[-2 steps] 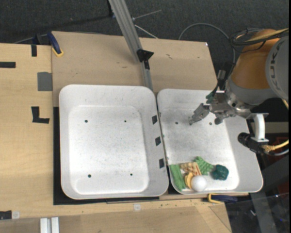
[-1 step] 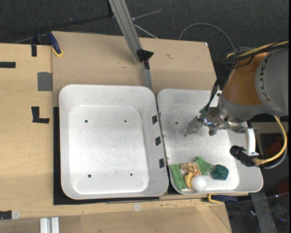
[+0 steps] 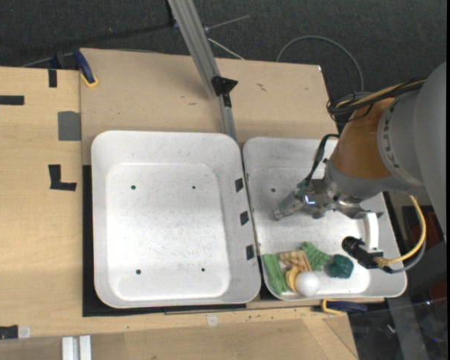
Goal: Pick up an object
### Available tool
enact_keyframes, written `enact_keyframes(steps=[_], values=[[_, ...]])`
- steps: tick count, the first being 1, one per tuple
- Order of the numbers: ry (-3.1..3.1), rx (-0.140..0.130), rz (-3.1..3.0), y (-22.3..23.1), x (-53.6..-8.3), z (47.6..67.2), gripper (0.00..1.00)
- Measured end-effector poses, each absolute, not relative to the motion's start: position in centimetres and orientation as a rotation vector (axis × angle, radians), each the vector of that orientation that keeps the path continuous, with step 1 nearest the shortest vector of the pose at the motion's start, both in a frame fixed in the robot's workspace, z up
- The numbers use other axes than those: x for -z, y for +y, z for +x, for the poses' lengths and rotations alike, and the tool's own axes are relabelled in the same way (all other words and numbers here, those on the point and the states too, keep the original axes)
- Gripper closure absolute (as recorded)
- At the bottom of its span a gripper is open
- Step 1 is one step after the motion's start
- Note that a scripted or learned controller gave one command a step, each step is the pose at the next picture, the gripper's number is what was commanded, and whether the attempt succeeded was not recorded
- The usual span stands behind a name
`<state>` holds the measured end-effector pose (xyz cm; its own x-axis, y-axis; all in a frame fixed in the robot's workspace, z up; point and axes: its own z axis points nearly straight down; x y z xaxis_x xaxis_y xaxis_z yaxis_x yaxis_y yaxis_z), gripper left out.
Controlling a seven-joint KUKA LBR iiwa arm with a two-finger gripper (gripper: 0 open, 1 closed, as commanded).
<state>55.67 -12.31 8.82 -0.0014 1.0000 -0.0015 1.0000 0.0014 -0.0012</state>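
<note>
Objects lie heaped in the near corner of the right bin (image 3: 285, 163): a white ball (image 3: 309, 283) against the front wall, a yellow piece (image 3: 292, 279) just to its left, a tan patterned item (image 3: 293, 261) behind that, a green strip (image 3: 315, 256) running back from the ball, and a dark teal lump (image 3: 340, 266) at the right end of the heap, all touching or just beside one another. Farther back in the same bin, the claw (image 3: 285, 210) hangs low over the bare white floor near the bin's middle, well apart from the heap, with nothing between its tips; whether it is open or closed cannot be told from this angle. Behind it the orange band (image 3: 360, 152) and grey arm (image 3: 416, 137) rise toward the right. The left bin (image 3: 165, 216) sits alongside, touching the right one. Beyond both bins, a grey metal rail (image 3: 199, 40) slants across the wooden counter (image 3: 30, 141).
</note>
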Motion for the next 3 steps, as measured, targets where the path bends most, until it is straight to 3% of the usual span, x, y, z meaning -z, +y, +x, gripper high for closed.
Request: enact_keyframes(steps=[1,3], values=[[2.225,0.002,2.220,-12.2,-10.0,55.7,1.00],[2.221,-0.005,2.216,-11.6,-20.5,55.6,1.00]])
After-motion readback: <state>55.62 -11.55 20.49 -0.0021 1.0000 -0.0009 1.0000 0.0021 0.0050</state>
